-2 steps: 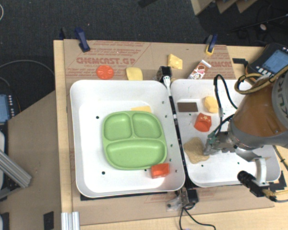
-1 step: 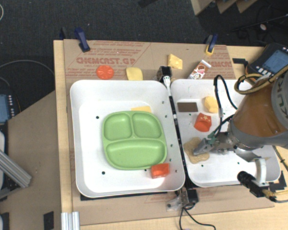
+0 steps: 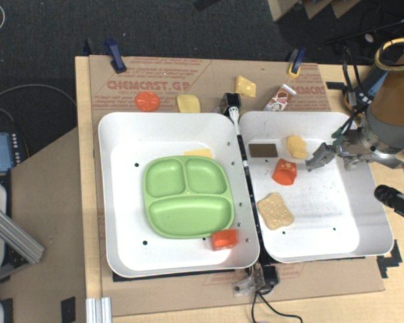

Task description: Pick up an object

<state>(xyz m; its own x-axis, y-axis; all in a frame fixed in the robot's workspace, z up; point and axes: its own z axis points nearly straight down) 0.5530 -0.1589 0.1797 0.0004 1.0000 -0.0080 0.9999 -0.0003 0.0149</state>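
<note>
Camera view shows the candidate objects lying loose in the right-hand shallow white bin (image 3: pixel 363 227): a pale yellow rounded lump (image 3: pixel 296 146) near its upper middle, a red cup-shaped plastic piece (image 3: pixel 285 173) just below and left of it, a flat dark brown rectangle (image 3: pixel 262 151) to the left, and a tan toast-like slice (image 3: pixel 275 211) lower down. None of them is lifted; each rests on the bin floor. The two-finger gripper (image 3: pixel 320 159) sits at the right of the frame, its dark fingers (image 3: pixel 316 161) spread apart and pointing left toward the yellow lump and the red piece, close to both but apparently touching neither, with nothing between them. By this evidence the pick is not yet made: the approach looks nearly complete, while closing on an object and raising it remain.

Further out, the left white bin (image 3: pixel 114 180) holds a green divided plastic tray (image 3: pixel 187 197) and a small orange-red block (image 3: pixel 224 239) at its lower edge.
</note>
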